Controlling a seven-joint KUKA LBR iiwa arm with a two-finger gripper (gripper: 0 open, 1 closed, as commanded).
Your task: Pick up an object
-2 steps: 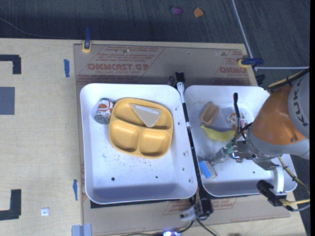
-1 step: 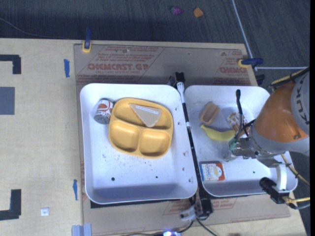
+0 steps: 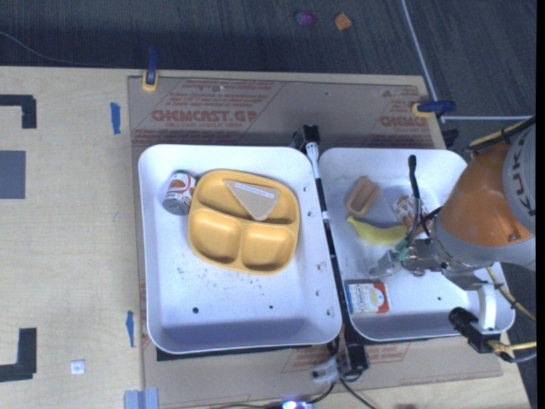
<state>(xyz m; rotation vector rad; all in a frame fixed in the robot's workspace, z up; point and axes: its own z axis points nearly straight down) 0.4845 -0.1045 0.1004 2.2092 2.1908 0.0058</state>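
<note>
Gripper [image 3: 393, 261] low in R bin [image 3: 443, 313] mid, finger state can't tell, banana [image 3: 375, 228] just beside, carton [image 3: 368, 297] at front edge; yellow tray [image 3: 243, 220] in L bin [image 3: 170, 313].

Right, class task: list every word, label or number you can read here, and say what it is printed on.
"CHEMCAST GP": brown sheet under the bins, top left.
Red print at the sheet's top right: partly cut off, unreadable.
Can: label too blurred.
Small carton: print too small.

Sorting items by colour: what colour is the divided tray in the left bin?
Yellow; the tray shows clearly in the camera view, with a pale wedge in its top compartment.
</note>
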